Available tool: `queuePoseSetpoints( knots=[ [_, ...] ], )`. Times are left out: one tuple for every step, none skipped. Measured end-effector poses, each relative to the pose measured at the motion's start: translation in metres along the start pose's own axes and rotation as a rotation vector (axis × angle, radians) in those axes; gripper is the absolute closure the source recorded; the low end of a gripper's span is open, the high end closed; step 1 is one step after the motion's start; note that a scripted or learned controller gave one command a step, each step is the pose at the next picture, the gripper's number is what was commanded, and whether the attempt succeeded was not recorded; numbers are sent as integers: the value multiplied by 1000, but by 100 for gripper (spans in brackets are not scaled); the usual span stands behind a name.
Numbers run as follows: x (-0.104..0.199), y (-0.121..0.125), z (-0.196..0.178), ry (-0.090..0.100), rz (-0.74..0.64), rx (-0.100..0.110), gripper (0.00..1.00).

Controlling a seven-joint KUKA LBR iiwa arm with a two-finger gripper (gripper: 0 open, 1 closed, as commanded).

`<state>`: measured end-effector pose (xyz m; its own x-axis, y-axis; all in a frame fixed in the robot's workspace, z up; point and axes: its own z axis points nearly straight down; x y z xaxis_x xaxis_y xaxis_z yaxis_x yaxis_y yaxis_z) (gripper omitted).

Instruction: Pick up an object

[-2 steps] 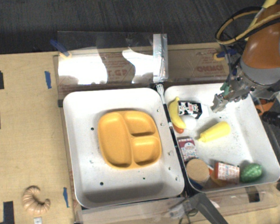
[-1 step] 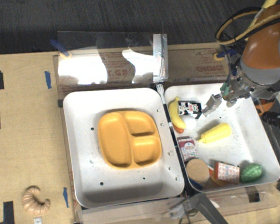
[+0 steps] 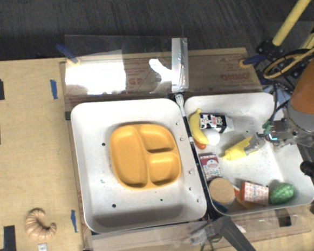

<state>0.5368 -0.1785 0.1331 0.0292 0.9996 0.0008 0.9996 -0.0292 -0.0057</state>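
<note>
Item, approach step: my pincer (image 3: 262, 136), whose state I cannot tell, hangs over the right bin (image 3: 263, 100) beside the yellow mustard bottle (image 3: 238, 150), likeliest pick, lying mid-bin; next I judge it needs centring and descent onto the bottle.

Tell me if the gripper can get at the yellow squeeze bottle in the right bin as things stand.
Probably yes. The gripper sits at the tip of the yellow squeeze bottle in the right white bin, and nothing lies on top of the bottle. The banana lies apart, to its left.
</note>
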Motion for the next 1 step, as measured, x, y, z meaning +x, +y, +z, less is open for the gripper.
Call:
queuePoseSetpoints(
  knots=[
    [38, 45, 46, -3, -150, -13, 0]
  ],
)
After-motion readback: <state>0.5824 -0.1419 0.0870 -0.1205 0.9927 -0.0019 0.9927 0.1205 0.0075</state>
